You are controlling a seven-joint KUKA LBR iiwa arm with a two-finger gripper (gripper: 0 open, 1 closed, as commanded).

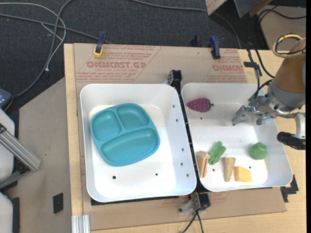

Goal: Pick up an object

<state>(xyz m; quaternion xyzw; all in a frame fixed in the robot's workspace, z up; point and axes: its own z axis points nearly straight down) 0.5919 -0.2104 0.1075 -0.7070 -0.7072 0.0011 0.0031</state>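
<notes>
Jaws (249, 114) hang spread open over the right bin (272, 181), gripping nothing. Closest target looks like the green ball (258, 150) near the bin's right wall: probably light, hard plastic, a bit slippery, so pinch straight across its middle.

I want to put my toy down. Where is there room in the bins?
Right bin: bare middle between the purple grapes and the green pepper. Its front is crowded with food pieces. Left bin: bare strip between the blue plate and the divider.
</notes>
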